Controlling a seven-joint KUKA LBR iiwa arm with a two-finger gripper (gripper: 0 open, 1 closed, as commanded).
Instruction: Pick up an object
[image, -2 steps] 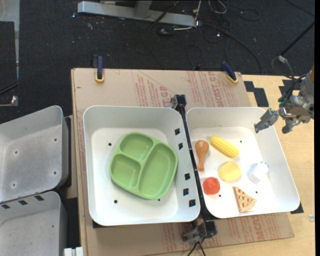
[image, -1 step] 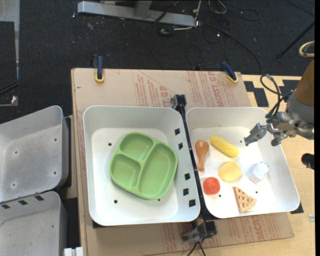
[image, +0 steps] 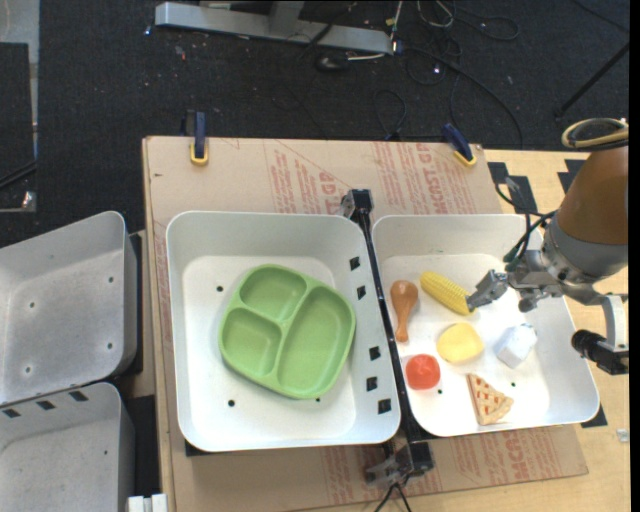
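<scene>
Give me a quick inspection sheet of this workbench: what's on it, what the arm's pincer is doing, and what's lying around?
Surface: cardboard-covered bench bearing two shallow white bins side by side, left bin and right bin.
Job's things: right bin holds a corn cob, drumstick, yellow lemon-like piece, red tomato, waffle slice, small white object.
Clutter: green divided plate in the left bin.
Grippers: pincer hovers over the right bin beside the corn, holding nothing.
Cables: black cables on the floor beyond the bench.
Surroundings: dark carpet, spare white trays on the left.
</scene>
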